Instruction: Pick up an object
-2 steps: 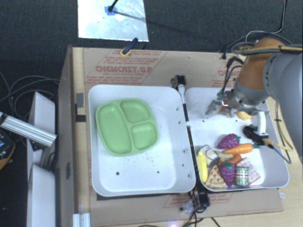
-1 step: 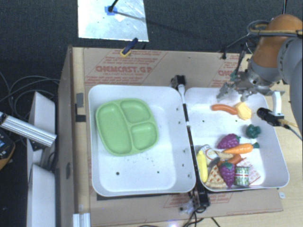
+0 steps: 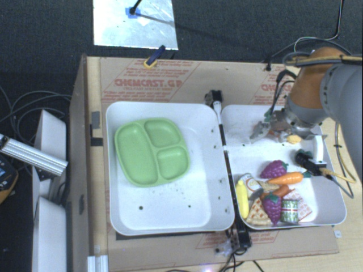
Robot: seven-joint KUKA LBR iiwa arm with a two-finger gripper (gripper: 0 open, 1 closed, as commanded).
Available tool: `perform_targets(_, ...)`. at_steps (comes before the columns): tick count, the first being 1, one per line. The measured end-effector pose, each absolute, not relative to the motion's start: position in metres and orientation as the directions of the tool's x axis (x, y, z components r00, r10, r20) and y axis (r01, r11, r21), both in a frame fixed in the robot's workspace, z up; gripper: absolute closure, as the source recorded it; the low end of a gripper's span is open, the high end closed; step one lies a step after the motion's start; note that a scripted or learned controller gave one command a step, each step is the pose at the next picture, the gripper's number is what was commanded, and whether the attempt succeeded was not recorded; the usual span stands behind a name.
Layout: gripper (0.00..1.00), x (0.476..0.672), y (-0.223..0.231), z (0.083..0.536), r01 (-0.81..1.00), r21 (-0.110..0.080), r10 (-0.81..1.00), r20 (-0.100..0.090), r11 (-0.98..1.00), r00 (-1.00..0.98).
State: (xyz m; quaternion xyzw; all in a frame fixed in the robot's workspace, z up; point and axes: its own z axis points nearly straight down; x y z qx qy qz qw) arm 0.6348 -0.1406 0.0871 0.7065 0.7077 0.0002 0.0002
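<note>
Looking down from above, I start at the near end of the right bin [image 3: 334, 208], where the toy food lies heaped. Nearest the bin's front wall are a pizza slice [image 3: 258, 213], a small green can [image 3: 290, 211] and a dark purple grape bunch [image 3: 272, 207]. A yellow corn cob [image 3: 243, 197] lies along the bin's left wall, just beside them. A little further back rests the carrot [image 3: 286, 179], orange and slim, touching a second grape bunch [image 3: 274, 168] behind it.

I judge all of these to be light, hollow plastic: stiff, smooth and rather slippery, not fragile. The carrot looks the easiest prize, since it lies on top of the heap with its sides free. I would close across its thick middle, at right angles to its length, so it cannot squirt out endwise. The grapes are knobbly and would seat less surely; the pizza slice lies too flat against the floor.

Further back in the same bin, over its bare far half, is my gripper [image 3: 262, 130], low above the white floor and well apart from the heap. Its fingers [image 3: 258, 132] point toward the bin's left wall and look slightly spread, with nothing between them. A small yellow piece [image 3: 294, 139] lies just beside my wrist.

The left bin [image 3: 130, 214] carries a green divided plate [image 3: 152, 151].
</note>
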Motion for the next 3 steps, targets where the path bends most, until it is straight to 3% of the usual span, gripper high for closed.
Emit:
perform_targets(1, 0.00, 0.664, -0.164, 0.083, 1.000, -0.022, 1.000, 0.002, -0.003, 0.003)
perform_targets(2, 1.00, 0.665, -0.164, 0.094, 1.000, -0.019, 1.000, -0.001, 0.001, -0.001)
perform_targets(3, 1.00, 0.670, -0.112, 0.152, 1.000, 0.005, 1.000, 0.001, 0.006, -0.006)
